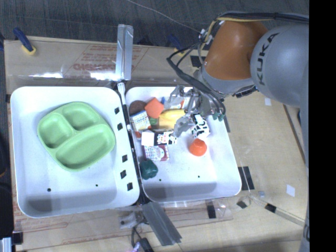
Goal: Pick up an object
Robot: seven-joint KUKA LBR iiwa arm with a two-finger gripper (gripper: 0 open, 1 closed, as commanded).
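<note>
My gripper [190, 117] hangs low over the back of the right bin [220, 172], under the grey arm with its orange band. It is right above a yellow object [169, 118] and a black-and-white patterned object [201, 128]. An orange block [155, 108] and a brown round thing [137, 107] lie just left of it. An orange ball-like object [198, 148] rests in front of it. The view does not show anything held.
More small items lie along the right bin's left side: a printed box [140, 121], a black-and-white piece [166, 138], a red-and-white carton [156, 153] and a dark green object [148, 168]. A green divided plate [76, 134] sits in the left bin [31, 193].
</note>
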